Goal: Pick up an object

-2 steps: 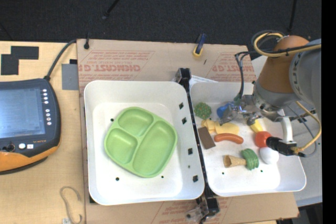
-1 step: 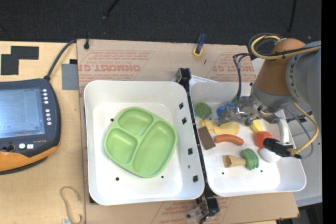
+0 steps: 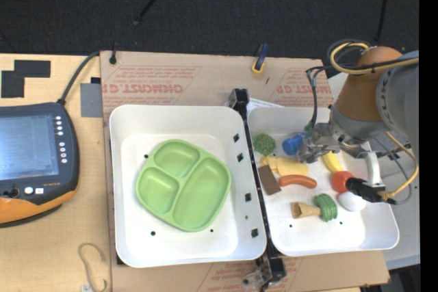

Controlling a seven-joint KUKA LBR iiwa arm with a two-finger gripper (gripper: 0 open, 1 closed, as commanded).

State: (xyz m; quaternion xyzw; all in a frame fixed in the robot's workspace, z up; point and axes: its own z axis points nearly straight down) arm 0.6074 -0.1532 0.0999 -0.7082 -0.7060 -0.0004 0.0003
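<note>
**Gripper low in the right bin, toys just to its left**

The gripper [image 3: 320,146] sits low at the back of the right bin [image 3: 383,237], under the grey wrist with its orange band. How its tips are set I cannot tell; cables and the wrist body cover them, and nothing can be seen pinched there.

The nearest candidate is a blue toy [image 3: 293,143], just beside the gripper on its camera-left side. A yellow banana-like piece [image 3: 290,166] lies a little nearer the camera, its long axis running roughly left to right across the bin. Below that lies a red sausage shape [image 3: 298,181], also lengthwise across.

Farther out, a green broccoli piece [image 3: 264,143] sits near the bin's left wall. The left bin [image 3: 130,147] holds a green divided plate [image 3: 183,184], well apart from the arm.

My judgement: the short reach is leftward to the blue toy.
</note>
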